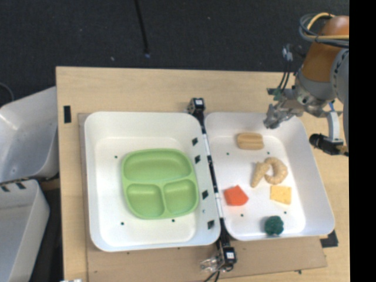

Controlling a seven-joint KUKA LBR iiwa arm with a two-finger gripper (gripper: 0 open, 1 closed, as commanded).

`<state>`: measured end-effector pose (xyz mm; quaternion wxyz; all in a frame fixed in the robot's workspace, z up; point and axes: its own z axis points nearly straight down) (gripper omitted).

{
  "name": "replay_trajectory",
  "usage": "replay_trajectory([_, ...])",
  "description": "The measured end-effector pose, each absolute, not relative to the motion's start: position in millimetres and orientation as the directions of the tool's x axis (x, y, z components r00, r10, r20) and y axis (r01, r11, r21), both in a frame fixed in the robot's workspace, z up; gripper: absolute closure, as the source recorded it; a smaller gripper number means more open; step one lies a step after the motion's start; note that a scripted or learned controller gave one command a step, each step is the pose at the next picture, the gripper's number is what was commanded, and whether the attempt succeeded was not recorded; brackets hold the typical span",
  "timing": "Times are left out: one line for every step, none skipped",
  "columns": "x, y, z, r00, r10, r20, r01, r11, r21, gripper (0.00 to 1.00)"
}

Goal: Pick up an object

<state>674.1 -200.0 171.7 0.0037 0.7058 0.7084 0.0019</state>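
So the grey arm with the orange band [322,60] comes in from the right, and its tool [274,120] hangs over the far edge of the right shallow white bin [314,175]. It's too small and dark to make out the tips, so I can't tell whether they're apart or together. Nothing visible between them anyway.

Closest thing to the tool is the tan oblong bread roll [249,140], lying flat just below and to the left of it, near the far side of that bin. Further toward the front there's a curled beige croissant-shaped piece [269,171], and just beside it a yellow wedge of cheese [281,194]. An orange-red block [236,195] sits nearer the divider between the bins, apart from the others. Down in the front area is a dark green lumpy broccoli-looking thing [273,225], on its own.

The left shallow white bin [97,157] has a light green plastic divided plate [159,183] with three compartments, roughly in the middle. Both bins sit side by side on the light wooden counter [135,87].
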Motion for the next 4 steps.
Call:
replay_trajectory([674.9, -201.2, 209.0, -0.005, 1.000, -0.001, 1.000, 0.005, 0.004, 1.00])
replay_trajectory([679.5, -143.1, 209.6, -0.006, 1.000, 0.000, 1.000, 0.006, 0.001, 1.00])
replay_trajectory([679.6, -86.1, 208.0, -0.006, 1.000, 0.000, 1.000, 0.006, -0.001, 1.00])
replay_trajectory([671.0, -26.0, 222.2, -0.006, 1.000, 0.001, 1.000, 0.006, 0.000, 1.00])
